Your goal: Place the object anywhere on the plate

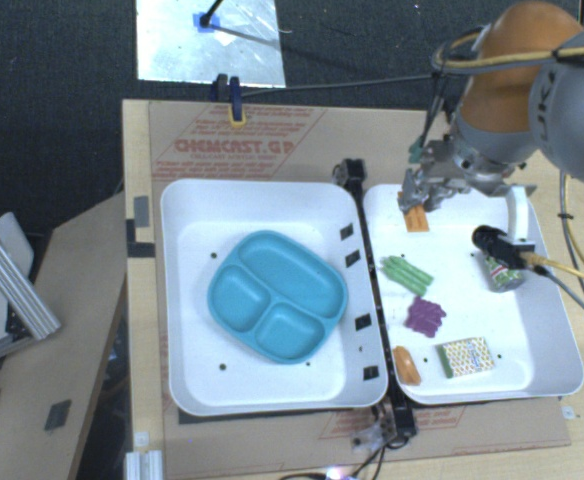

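Camera view, orange block (417,220) just below claw (415,200)

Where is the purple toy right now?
The purple toy lies in the right bin, near its left side, just below the green toy and above the patterned block.

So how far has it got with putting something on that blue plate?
Nothing looks done: the blue plate in the left bin carries no object. In hand: the end effector hangs over the right bin's far corner, an orange piece right beneath it; a grip isn't clear. Left: lift an object across and set it on the plate.
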